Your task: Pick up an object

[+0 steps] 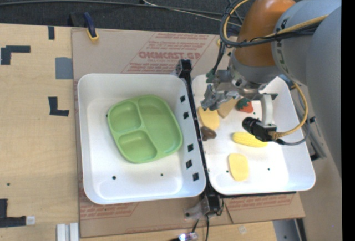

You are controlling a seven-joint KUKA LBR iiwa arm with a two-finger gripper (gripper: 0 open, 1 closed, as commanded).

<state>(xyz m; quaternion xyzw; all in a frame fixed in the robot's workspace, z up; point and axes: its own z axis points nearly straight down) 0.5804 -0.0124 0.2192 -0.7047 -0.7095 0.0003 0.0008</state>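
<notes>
My gripper [213, 100] hangs low over the left part of the right bin [288, 179], close to the divider between the bins. Right under and in front of it lies a pale yellow wedge [209, 119], with a small brown piece [208, 134] just below that. A tan piece [226, 107] and an orange-red piece [246, 106] sit beside the gripper, partly hidden by the wrist. Further forward lie a yellow banana-like piece [249, 140] and a yellow oval piece [238, 167]. Nothing is visibly held.
The left bin [94, 179] holds a green divided plate [145, 128]. The arm's grey body and orange band [263, 24] cover the back right of the right bin. Cables loop around the wrist. Cardboard [127, 51] lies under both bins.
</notes>
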